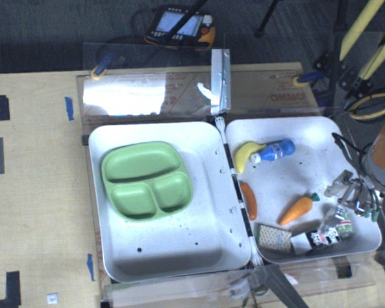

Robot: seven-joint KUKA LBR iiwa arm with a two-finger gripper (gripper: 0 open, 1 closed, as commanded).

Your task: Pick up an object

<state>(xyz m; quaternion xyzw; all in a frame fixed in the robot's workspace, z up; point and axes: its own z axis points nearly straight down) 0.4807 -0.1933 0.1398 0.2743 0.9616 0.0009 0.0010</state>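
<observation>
Your gripper [342,214] hangs low over the small black-and-white printed packet [324,237], presumably targeting it; finger state unreadable.

Dark carpet floor [42,29] behind light wood bench [33,212].

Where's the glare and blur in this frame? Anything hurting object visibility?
Camera view: strong glare on the clear panel behind the left bin; soft shadow along that bin's front wall; the gripper at the right bin's edge is blurred and cluttered; the green tray and carrot read cleanly.
</observation>
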